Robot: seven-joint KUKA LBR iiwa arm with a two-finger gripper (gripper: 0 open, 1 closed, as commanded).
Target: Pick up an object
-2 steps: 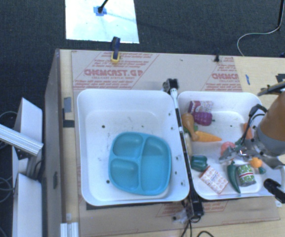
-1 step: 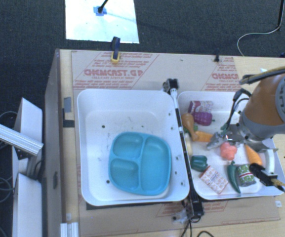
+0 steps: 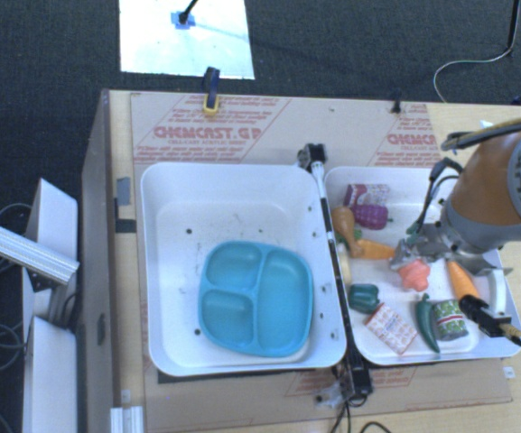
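Observation:
The right bin [image 3: 395, 177] holds several small toy foods. My gripper [image 3: 416, 249] hangs low over the bin's middle, on the grey arm with the orange band [image 3: 486, 183] that comes in from the right. Just below the gripper lies a salmon-pink piece [image 3: 414, 277]. An orange carrot-like piece [image 3: 373, 250] lies to its left and another orange piece [image 3: 461, 280] to its right. A purple toy [image 3: 370, 214] and a purple-and-white packet [image 3: 359, 194] sit at the back of the bin.
A teal piece [image 3: 363, 297], a red-and-white packet [image 3: 391, 327], a green pepper [image 3: 425, 322] and a green can [image 3: 450, 319] lie along the right bin's front. The left bin [image 3: 179, 197] holds a blue divided plate [image 3: 255, 298]. A divider rail [image 3: 328, 233] runs between the bins.

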